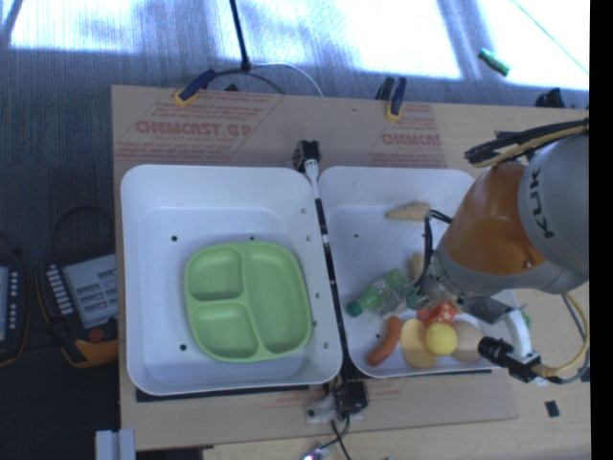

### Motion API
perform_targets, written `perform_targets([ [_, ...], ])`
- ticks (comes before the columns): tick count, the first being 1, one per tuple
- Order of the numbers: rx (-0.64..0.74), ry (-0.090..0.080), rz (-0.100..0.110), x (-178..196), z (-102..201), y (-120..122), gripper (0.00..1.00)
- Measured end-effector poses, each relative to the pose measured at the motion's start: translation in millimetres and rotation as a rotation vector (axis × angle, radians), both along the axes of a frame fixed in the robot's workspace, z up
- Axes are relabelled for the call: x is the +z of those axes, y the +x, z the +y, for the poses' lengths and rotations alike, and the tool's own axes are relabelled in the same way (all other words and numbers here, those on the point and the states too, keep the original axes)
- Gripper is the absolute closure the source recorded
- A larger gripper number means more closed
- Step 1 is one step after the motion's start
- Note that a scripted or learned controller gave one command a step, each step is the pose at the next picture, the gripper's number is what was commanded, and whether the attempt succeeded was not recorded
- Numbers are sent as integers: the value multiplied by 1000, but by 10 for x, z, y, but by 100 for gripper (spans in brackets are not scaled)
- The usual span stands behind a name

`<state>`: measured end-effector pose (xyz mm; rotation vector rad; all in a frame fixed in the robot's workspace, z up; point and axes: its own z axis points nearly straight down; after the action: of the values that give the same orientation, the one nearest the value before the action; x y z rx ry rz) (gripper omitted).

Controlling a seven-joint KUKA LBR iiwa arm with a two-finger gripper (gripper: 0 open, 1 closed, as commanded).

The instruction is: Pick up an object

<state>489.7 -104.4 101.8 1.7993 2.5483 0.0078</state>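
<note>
The right bin (356, 192) holds a cluster of toy foods near its front. There is a green bottle-like piece (375, 296), an orange sausage-shaped piece (383, 341), a yellow pear-like piece (418, 345), a yellow ball (442, 339), a small red piece (442, 312) and a pale piece (469, 341). A tan corn-like piece (409, 212) lies apart toward the back. My gripper (427, 289) reaches down into the cluster just right of the green piece, mostly hidden under the orange wrist band (484, 228).
A green divided plate (247, 300) lies in the left bin (153, 199). A black divider rail (326, 257) runs between the bins. Clamps and cables sit at the bench's back edge. A black fitting (508, 355) juts out at the right bin's front right corner.
</note>
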Motion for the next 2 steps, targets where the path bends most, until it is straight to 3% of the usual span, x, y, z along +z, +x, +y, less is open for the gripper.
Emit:
perform_targets([
  [1,516,-6,6,-93,-78,63,100],
  [2,439,4,21,828,578,6,100],
])
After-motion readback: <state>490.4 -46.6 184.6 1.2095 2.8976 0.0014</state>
